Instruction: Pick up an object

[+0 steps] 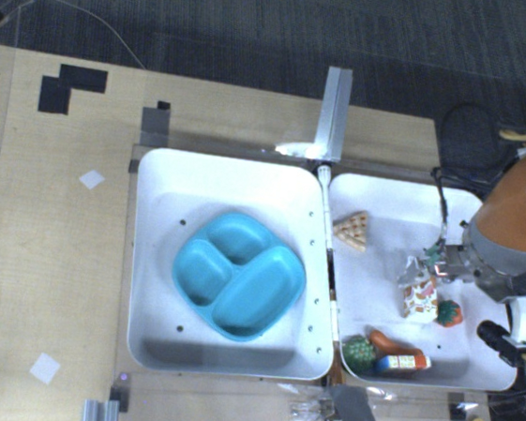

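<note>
In the right bin (386, 205) my gripper (429, 265) hangs low, directly over the top of a small white carton (420, 301) with red and green print. A red tomato-like toy (450, 314) lies just right of the carton. At the bin's front lie an orange carrot (388, 343), a green broccoli (356, 353) and a small bottle with a blue end (402, 364). A tan waffle-patterned wedge (350, 229) rests by the bin's left wall. Whether the carton is touched by the gripper is unclear.
The left bin (166, 194) holds a blue divided plate (237, 275). The arm's orange band (522, 211) and grey wrist hang over the right bin's right side. A metal post (333, 114) stands behind the divider between the bins.
</note>
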Tool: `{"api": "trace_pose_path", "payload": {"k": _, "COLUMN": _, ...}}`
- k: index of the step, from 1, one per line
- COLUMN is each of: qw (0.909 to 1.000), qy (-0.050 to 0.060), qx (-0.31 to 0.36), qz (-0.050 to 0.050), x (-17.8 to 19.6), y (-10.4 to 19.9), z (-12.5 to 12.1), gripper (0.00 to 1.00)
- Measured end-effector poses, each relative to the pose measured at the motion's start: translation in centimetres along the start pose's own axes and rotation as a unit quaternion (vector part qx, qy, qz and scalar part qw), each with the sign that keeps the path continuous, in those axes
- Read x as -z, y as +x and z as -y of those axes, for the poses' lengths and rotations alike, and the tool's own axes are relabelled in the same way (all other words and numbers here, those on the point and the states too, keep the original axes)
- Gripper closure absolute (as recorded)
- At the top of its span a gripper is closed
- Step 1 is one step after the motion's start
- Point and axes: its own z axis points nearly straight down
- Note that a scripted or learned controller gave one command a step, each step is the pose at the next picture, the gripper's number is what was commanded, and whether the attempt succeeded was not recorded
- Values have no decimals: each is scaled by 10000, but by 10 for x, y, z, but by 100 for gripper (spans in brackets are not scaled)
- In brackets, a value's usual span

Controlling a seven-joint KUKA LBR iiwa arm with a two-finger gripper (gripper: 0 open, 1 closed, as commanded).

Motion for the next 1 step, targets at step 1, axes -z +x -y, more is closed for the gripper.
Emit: {"api": "trace_pose_path", "payload": {"k": 1, "qw": 9976, "qy": 22, "qx": -694, "qz": 0, "x": 73, "y": 22, "z": -39, "gripper": 100}}
